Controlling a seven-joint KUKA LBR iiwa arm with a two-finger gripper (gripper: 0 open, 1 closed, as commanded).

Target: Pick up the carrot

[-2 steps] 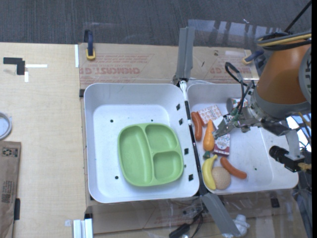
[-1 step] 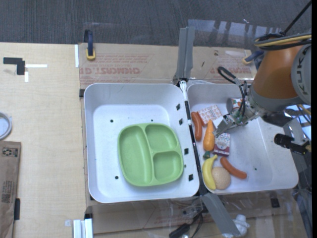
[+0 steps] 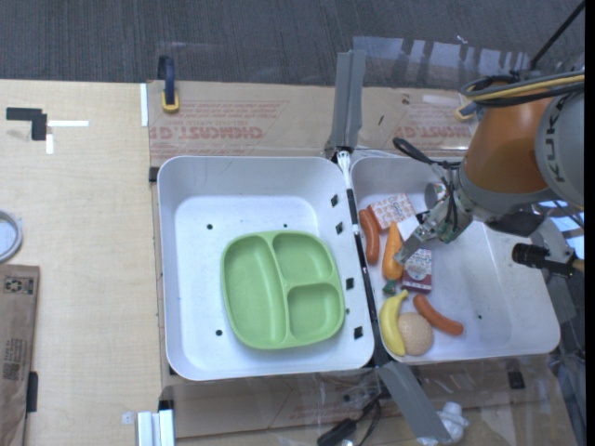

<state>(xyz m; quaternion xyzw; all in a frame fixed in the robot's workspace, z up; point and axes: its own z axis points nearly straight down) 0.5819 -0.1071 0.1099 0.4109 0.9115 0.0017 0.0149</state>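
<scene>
Right of the green plate (image 3: 284, 289), the carrot (image 3: 393, 250) lies lengthwise near-to-far, just left of the claw (image 3: 429, 237), whose grip I cannot tell.

The grey arm (image 3: 548, 147) reaches in from the right, its orange band (image 3: 507, 147) bulking above the wrist, which angles down and leftward; the gripper (image 3: 416, 245) hangs low at the end of it, pointed downward
</scene>
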